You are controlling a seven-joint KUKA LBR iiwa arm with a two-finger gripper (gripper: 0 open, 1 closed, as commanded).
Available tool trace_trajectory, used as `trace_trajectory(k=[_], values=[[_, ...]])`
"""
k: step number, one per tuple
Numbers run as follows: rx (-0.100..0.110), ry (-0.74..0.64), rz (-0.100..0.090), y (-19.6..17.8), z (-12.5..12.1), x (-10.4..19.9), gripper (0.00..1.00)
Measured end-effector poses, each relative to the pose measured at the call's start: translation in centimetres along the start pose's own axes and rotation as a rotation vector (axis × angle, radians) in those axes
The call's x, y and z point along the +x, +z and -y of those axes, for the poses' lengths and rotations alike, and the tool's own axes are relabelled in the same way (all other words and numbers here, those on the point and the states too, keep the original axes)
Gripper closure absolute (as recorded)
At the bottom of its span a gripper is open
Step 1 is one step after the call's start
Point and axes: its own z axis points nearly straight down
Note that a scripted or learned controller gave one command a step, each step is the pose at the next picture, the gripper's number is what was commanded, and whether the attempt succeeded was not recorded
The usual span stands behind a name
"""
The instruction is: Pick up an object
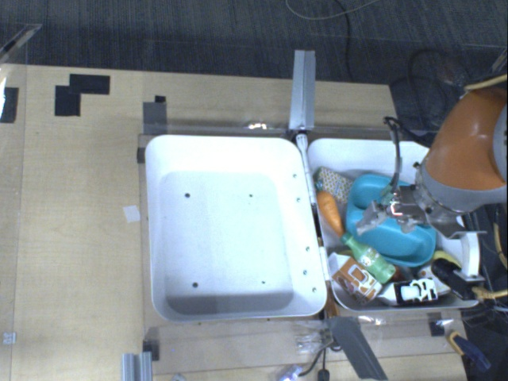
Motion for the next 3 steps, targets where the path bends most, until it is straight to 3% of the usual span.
trace_trajectory(k=[1, 2, 3], values=[[-0.001, -0.275, -0.001, 1.0, -2.3, 7.7, 0.0], [-0.002, -0.48, 0.0, -2.4, -5.2, 8.4, 0.0], [-0.001, -0.481, -0.001, 0.5, -6.1, 15.9, 0.0]])
